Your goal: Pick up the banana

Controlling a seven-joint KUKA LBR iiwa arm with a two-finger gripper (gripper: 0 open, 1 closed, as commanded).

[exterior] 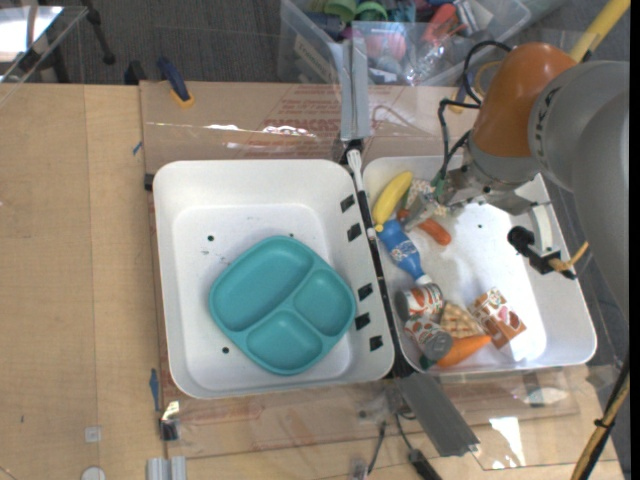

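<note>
The yellow banana [391, 196] lies in the right bin [560, 313], at its far left corner beside the divider between the bins. My gripper [428, 200] is low in that bin just to the right of the banana, close to its upper end. The grey arm with its orange band [520, 98] comes down from the right and hides part of the gripper. Whether anything is held is not clear from this angle.
A blue bottle [400, 248] and a small orange piece [435, 231] lie just below the banana. Nearer the front are a can [425, 303], a waffle [460, 320], a carrot [465, 349] and a carton [498, 315]. The left bin [190, 198] holds a teal divided plate [283, 303]. A clear tub of toys [400, 8] stands behind.
</note>
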